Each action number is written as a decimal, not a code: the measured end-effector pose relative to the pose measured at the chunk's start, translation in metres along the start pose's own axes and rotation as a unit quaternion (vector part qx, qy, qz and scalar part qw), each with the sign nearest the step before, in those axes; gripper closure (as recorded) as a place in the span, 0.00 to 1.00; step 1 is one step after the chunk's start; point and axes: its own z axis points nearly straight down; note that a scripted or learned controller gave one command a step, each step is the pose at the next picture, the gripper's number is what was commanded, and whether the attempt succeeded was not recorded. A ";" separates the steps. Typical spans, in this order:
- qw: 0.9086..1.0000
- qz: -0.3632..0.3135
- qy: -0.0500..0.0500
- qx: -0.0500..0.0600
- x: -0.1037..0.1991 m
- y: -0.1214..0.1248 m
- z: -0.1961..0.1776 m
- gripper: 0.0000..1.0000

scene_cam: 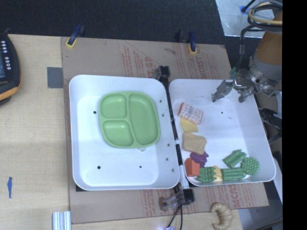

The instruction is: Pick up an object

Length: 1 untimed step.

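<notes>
Two white bins sit side by side on a cardboard sheet (144,56) on a tabletop (29,143). The left bin (81,171) holds a green divided plate (129,120); the right bin (240,128) holds toy food along its left and lower edges: a red-patterned packet (190,112), a yellow piece (188,125), a bread slice (194,142), purple (199,157) and red (192,166) pieces, and green vegetables (235,166). The gripper (232,94) hangs over the right bin's upper right corner, its fingers (220,93) spread apart with nothing between them.
</notes>
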 end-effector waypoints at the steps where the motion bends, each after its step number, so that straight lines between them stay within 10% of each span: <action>1: 1.000 -0.002 0.001 0.004 0.055 -0.030 0.051 0.00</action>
